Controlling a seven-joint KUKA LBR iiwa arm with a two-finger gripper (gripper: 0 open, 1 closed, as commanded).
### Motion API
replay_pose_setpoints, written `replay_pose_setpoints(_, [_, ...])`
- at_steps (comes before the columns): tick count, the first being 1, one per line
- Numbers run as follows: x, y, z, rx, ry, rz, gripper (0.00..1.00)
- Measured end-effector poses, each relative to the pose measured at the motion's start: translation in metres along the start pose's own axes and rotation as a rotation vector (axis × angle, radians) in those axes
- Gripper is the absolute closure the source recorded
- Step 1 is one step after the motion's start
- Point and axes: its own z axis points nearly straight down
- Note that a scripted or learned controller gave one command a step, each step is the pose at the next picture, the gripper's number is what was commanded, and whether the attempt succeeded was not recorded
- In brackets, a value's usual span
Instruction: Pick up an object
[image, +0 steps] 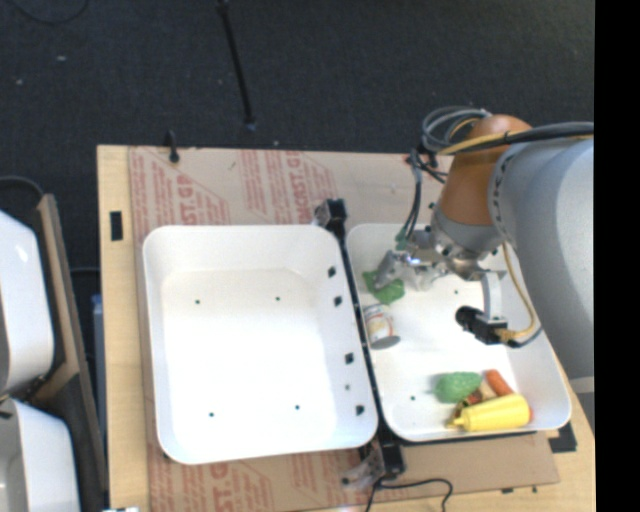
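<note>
My gripper (392, 268) hangs low over the far left corner of the right bin (530, 345), below the orange band on the wrist. A small green object (386, 291) lies right at its tip, touching or nearly so; whether it is held is hidden. Just in front of that, a small silvery can (379, 326) lies against the bin's left wall. Near the bin's front edge sit a green lump (457, 385), a small orange carrot-like piece (497, 381) and a yellow bottle (492, 414) lying on its side.
The left bin (250, 340) sits beside the right one, with a black divider rail (350, 320) between them. A black fitting with a yellow cable (482, 323) hangs from the arm over the right bin's middle. The grey arm body covers the bin's right side.
</note>
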Motion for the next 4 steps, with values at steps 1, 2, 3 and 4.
replay_pose_setpoints(1, [0.019,0.008,0.0,0.001,0.0,0.003,0.0])
replay_pose_setpoints(2, [0.018,0.008,-0.011,0.0,-0.001,0.004,1.0])
replay_pose_setpoints(3, [0.018,0.008,-0.01,0.001,-0.001,0.004,0.0])
replay_pose_setpoints(4, [0.015,-0.021,0.001,0.004,-0.001,0.005,0.0])
